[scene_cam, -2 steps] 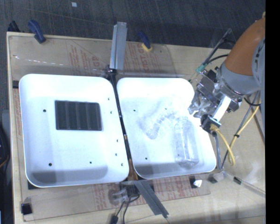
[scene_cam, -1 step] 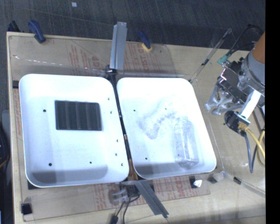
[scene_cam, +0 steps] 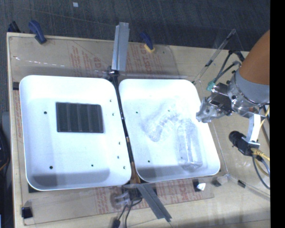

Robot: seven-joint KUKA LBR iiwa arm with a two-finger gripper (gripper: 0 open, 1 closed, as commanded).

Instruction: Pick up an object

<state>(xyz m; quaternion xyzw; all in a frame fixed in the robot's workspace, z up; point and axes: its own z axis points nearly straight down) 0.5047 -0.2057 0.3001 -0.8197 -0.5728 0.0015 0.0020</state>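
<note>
- Camera view has the gripper hovering at the right bin's right rim; whether it is clenched or released, I cannot tell.
- Just left of it lies a clear plastic bottle, with crumpled clear packaging beyond.
- Farther left, a dark ridged block sits in the left bin.

Overhead, slanted view of both bins

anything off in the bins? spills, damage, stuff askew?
Nothing stands out. The clear plastic bottle lies on its side in the right white bin, beside a crumpled clear plastic piece. The dark ribbed rectangular tray lies flat and square in the left white bin. The hand sits at the right bin's rim.
</note>
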